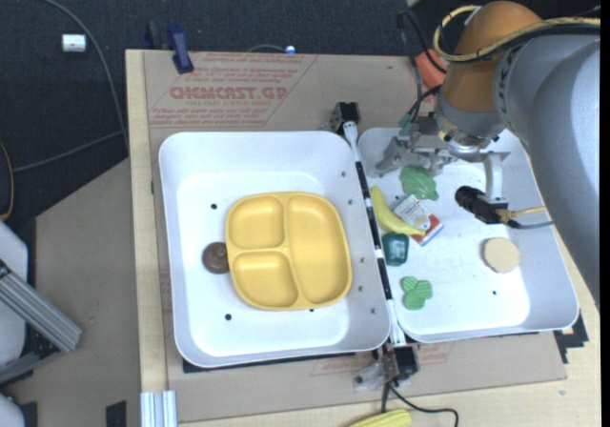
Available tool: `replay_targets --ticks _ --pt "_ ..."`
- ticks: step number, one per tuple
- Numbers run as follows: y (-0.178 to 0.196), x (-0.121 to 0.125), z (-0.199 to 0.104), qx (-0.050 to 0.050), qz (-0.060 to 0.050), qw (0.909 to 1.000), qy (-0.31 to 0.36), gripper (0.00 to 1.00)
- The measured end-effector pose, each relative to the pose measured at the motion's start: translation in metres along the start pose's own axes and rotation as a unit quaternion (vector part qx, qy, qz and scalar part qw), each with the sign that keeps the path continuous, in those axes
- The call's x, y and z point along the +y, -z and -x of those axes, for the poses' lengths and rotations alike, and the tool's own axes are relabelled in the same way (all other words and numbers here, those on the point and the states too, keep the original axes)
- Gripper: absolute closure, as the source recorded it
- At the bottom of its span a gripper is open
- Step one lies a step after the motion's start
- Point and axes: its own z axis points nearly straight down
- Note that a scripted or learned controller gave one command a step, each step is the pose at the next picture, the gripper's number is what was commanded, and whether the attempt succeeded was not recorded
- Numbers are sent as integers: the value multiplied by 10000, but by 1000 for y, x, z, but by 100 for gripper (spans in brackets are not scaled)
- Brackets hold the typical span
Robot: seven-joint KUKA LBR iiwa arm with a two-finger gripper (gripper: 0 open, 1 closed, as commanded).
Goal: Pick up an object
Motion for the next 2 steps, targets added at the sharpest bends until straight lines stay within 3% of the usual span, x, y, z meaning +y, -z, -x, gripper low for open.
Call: replay_targets --ticks 1,2 --pt "0 -16 34 -8 -7 10000 -9 0" --pt "10 -15 33 -8 8 10000 -10 100"
